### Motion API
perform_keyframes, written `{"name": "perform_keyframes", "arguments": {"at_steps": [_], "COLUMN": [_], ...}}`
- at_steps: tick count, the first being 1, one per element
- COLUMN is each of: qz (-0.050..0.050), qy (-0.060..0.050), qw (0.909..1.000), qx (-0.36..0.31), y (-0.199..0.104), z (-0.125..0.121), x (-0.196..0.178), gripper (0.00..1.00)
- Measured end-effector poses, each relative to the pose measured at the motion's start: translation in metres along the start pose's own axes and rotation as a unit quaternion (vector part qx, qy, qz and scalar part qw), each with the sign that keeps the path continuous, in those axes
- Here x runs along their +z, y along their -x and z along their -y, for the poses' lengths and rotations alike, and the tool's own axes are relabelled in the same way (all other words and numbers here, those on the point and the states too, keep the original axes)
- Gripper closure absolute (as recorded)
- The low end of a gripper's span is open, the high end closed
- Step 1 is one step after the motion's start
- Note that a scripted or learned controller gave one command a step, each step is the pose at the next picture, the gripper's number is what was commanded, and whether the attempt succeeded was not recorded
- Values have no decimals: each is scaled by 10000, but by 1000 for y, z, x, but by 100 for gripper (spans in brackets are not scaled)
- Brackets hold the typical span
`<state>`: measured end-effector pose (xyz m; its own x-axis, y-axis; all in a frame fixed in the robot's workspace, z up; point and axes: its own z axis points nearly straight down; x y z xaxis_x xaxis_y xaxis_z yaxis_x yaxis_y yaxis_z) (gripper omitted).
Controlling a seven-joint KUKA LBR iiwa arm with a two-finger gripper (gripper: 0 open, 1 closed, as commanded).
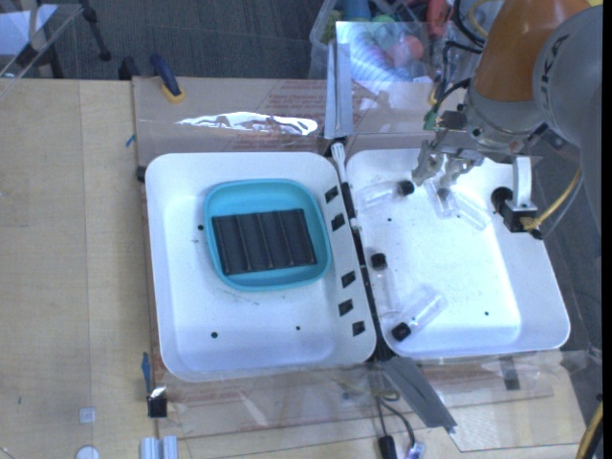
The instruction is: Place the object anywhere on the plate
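A clear box of colourful toys [397,8] sits behind the bins, a blue clamp [165,77] well left

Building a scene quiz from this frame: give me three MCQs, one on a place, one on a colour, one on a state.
1. Where is the plate?
A. left bin
B. right bin
C. on the bench outside the bins

2. What colour is the plate's rim?
A. red
B. teal
C. yellow

3. What lies on the plate?
A. a clear vial
B. the end effector
C. a dark ribbed insert

Key: 1 A, it sits inside the left bin. 2 B, the rim reads teal. 3 C, the dark ribbed insert covers it; the clear vials lie in the right bin, where the end effector hangs.
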<state>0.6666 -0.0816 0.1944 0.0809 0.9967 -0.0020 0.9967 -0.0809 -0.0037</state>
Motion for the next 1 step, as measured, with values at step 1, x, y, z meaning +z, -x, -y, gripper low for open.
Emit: {"name": "perform_keyframes", "arguments": {"at_steps": [1], "qz": [0], "qy": [2], "qw": [10000], "qx": [2], "y": [0], "z": [0], "x": [0], "gripper": [0]}}
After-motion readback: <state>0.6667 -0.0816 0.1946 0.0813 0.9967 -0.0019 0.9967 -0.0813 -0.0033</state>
